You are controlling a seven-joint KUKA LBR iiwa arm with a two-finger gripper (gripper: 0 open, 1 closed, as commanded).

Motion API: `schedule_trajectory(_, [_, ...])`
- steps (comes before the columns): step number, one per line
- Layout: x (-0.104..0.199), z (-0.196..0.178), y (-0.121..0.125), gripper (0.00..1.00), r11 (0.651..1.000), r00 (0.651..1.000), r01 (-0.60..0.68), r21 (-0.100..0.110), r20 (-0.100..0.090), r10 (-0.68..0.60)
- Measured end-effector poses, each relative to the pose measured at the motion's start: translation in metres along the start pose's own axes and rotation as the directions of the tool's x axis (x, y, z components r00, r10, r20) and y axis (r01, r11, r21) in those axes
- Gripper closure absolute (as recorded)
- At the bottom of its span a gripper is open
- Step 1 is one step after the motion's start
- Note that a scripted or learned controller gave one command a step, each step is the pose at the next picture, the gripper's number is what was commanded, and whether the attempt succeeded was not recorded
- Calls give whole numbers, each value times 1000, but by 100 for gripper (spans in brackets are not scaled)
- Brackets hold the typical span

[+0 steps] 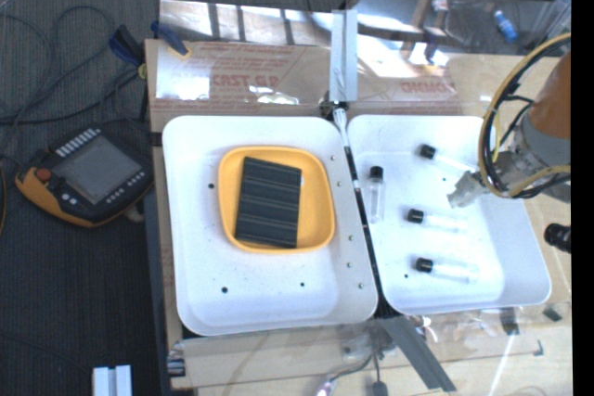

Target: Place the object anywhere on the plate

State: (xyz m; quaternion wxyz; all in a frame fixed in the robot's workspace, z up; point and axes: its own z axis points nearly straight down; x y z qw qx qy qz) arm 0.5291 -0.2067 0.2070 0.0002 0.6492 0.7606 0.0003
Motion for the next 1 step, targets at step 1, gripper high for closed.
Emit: schedule_trajectory(1, [0, 0, 0, 0, 1000, 1000, 0, 0, 0, 0])
